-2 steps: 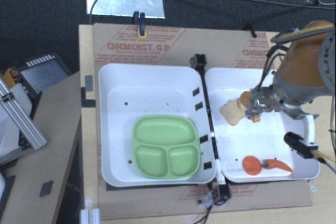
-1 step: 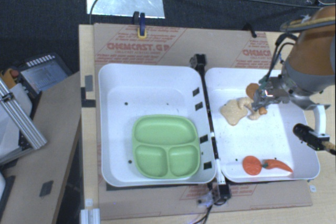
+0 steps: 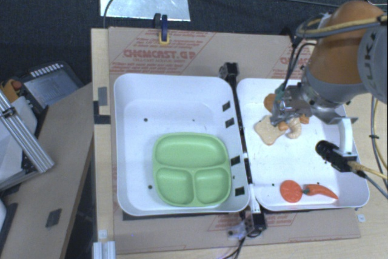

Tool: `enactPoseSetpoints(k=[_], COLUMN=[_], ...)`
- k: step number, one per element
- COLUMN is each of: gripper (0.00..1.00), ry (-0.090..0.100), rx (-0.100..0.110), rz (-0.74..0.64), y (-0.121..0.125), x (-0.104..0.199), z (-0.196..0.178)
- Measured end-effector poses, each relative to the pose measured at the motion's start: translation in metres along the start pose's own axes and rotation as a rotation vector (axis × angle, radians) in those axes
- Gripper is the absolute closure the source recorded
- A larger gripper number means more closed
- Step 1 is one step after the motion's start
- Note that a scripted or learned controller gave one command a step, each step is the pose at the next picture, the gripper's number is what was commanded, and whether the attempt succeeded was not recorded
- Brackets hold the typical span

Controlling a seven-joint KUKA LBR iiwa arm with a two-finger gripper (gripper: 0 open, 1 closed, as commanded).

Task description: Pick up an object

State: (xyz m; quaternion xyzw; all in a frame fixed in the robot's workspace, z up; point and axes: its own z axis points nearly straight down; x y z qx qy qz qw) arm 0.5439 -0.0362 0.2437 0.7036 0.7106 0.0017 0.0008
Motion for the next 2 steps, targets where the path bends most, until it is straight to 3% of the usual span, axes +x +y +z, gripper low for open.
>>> enactPoseSetpoints(k=[2], gripper=[1.0], ry=[0.001], rx=[0.004], rz=[0.001], y=[-0.002], x=[0.098], z=[0.008])
